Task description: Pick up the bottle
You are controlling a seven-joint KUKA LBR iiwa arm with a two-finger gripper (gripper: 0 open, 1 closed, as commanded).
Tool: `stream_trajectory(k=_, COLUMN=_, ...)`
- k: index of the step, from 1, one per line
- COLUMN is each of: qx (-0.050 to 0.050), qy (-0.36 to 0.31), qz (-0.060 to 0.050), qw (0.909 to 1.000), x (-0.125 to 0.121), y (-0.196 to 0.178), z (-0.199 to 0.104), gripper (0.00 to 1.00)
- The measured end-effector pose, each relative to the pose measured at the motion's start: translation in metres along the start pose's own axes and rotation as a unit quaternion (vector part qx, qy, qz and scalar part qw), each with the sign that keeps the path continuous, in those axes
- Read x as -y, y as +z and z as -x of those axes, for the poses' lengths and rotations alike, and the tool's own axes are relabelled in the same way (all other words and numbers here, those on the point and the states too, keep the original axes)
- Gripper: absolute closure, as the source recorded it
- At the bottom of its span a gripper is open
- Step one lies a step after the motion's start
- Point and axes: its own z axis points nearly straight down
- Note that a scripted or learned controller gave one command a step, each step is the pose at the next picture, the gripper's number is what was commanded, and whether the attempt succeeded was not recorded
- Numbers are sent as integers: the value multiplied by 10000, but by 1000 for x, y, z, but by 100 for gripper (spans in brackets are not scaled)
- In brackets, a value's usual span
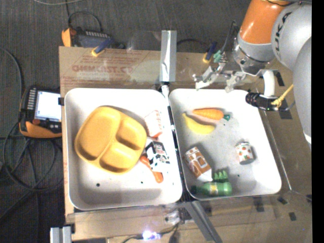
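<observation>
Claw [216, 81] hangs spread and unladen above the right bin's [268, 151] rim; bottle [212, 188] label unreadable.

The arm [298, 34] is a thick, rounded body of pale grey casing with a smooth, slightly glossy surface. A broad orange band [260, 19] wraps the segment above the wrist, and a second strip of orange shows at the joint higher up. Below the band sits a grey metal collar. The claw [215, 77] is a slim assembly of silvery metal links and brackets, with small blue and green fittings [213, 53] on its upper side. A thin dark cable [229, 40] curves along it toward the wrist.
</observation>
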Motion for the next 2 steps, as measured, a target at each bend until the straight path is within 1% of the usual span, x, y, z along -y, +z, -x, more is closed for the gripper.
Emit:
stream_trajectory(k=1, qx=5, qy=446, qz=15, qw=9990, x=66, y=141, z=69, gripper=0)
stream_trajectory(k=2, qx=22, qy=137, qz=83, qw=9999, x=178, y=157, z=40, gripper=0)
